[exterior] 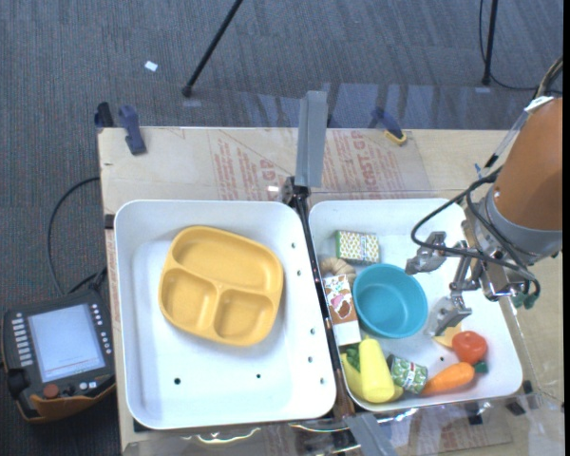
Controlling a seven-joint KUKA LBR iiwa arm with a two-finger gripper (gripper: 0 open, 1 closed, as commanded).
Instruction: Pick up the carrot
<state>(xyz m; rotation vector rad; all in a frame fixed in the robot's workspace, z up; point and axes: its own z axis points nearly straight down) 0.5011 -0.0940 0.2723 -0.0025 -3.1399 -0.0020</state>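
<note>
Landmark for these notes: the blue bowl [390, 299], which sits upright near the middle of the right white bin [413, 218]. The carrot [449, 379] lies on the bin floor below and to the right of the bowl, near the bin's lower right corner, orange body lengthwise with its tip toward the bowl side. Just above the carrot, touching or nearly touching it, sits a red tomato [469, 346]. To the left of the carrot, below the bowl, a small green-labelled packet [408, 373], and left again a yellow banana-like piece with a green end [371, 371]. Hard against the bowl's left rim lies a narrow printed box [339, 304]; above the bowl, a green and white carton [358, 246]. The arm, grey with its orange band [540, 171], comes in to the right of the bowl, and the claw [450, 304] hangs just off the bowl's right rim, above the tomato and apart from the carrot. Its metal fingers [427, 255] look spread with nothing between them, though cabling and shadow muddy the view, so released is my best reading. Well left of the bowl, in the left white bin [133, 350], rests a yellow divided plate [220, 284]. Both bins stand on the wooden surface [209, 160].
</note>
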